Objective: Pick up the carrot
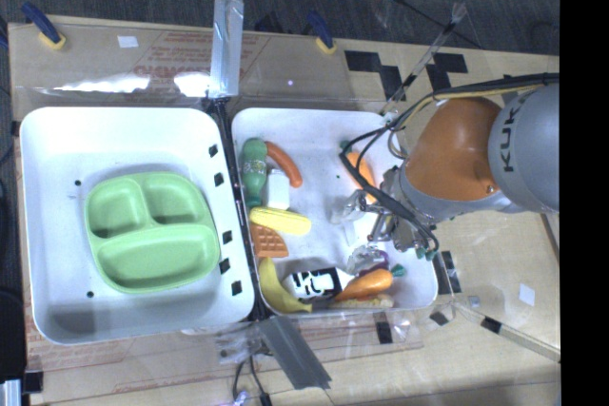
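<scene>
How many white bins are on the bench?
2: the left bin holds a green divided plate; the right bin holds the carrot and other toy food, with the arm over its right side.

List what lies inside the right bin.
Along the right bin's left side: a green bottle-like item, a hot dog, corn, a waffle, a banana. Near the front: a black-and-white item and the carrot. The arm covers the bin's right part.

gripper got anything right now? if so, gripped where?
Cannot be told. The gripper sits low in the right bin, just above the carrot, but its jaws are too cluttered to read; nothing visibly sits between them.
</scene>
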Robot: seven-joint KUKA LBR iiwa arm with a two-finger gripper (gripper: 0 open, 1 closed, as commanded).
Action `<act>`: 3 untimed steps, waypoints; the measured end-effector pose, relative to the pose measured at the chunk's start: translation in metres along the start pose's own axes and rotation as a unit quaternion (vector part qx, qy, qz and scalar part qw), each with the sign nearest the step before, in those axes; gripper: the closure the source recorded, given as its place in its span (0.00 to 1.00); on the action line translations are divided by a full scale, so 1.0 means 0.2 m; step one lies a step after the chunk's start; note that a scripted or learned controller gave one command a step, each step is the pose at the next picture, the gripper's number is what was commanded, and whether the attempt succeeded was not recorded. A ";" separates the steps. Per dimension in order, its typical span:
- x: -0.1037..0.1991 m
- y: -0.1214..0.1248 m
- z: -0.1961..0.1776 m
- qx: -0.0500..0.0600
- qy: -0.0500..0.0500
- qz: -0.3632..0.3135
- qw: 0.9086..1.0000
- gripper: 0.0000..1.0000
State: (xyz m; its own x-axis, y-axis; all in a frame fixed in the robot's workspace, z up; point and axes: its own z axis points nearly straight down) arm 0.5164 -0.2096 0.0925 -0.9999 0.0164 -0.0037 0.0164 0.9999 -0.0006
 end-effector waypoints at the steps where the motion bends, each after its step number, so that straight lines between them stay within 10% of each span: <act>1: -0.28 0.00 -0.09 0.000 0.000 0.021 1.000 0.00; 2: -0.29 0.01 -0.14 0.000 -0.001 0.018 1.000 1.00; 3: -0.34 0.28 -0.61 0.001 -0.004 -0.030 1.000 1.00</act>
State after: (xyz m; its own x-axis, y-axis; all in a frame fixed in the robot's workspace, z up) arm 0.5840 -0.1541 0.2141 -0.9990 -0.0440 -0.0125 -0.0440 0.9990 -0.0028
